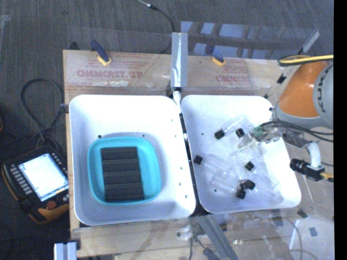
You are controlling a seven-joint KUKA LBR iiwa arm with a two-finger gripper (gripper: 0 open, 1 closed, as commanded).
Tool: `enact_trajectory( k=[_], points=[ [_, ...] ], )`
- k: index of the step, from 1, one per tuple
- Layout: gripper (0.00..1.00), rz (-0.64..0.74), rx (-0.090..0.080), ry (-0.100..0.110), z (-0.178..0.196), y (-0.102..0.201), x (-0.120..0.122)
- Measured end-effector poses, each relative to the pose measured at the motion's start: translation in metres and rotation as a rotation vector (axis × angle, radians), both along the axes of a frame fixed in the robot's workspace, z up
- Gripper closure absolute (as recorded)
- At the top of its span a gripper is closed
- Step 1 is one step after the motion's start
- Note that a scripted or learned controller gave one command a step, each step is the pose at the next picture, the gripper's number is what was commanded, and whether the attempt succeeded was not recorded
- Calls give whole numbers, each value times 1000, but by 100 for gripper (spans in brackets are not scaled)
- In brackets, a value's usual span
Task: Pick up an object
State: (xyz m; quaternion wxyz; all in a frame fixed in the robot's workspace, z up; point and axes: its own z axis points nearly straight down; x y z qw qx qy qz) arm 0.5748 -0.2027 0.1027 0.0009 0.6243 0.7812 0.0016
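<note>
The gripper point(259, 131) hangs low over the right bin point(206, 191), near its right wall, among a scatter of clear vials point(234, 128) with black caps; whether it has closed on anything cannot be told from here, since glare and clear plastic blur the tip. Nothing is visibly lifted, so the pick looks to be at the reaching or grasping stage, with the lift yet to come. More vials point(244, 187) lie toward the bin's front corner, and a loose black cap point(198, 160) sits near its left wall. The left bin point(81, 112) holds a teal tray point(96, 169) with a dark ribbed insert. Both bins rest on the worktop point(119, 69).
</note>
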Motion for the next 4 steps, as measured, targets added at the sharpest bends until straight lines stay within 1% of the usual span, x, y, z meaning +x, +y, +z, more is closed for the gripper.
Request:
enact_trajectory(
  k=[1, 2, 4],
  points=[
    [100, -21, -2, 2, 90, 40, 42],
    [100, -122, -1, 4, 92, 87, 67],
    [100, -118, -2, 4, 110, 89, 68]
  ],
)
